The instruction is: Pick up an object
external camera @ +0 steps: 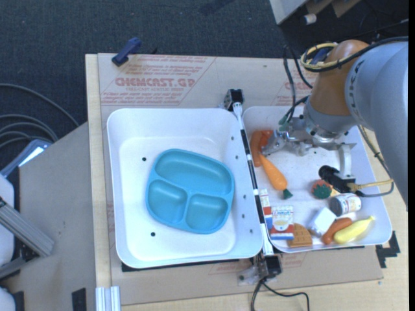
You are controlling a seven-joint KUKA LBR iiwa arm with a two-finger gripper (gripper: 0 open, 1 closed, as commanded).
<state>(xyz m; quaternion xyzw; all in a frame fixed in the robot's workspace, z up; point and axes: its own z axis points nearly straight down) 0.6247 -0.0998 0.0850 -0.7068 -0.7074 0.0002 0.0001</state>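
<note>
Orange plastic, smooth and probably hollow, makes up the toy carrot lying aslant at the left side of the right bin, right of centre in the frame. It is judged light, stiff and slightly slippery; a hold across its thicker upper half would be surest, the taper being liable to squirt out. The gripper is seen just above the carrot's upper end, beside a red piece. Whether it is parted or closed cannot be told.
</note>
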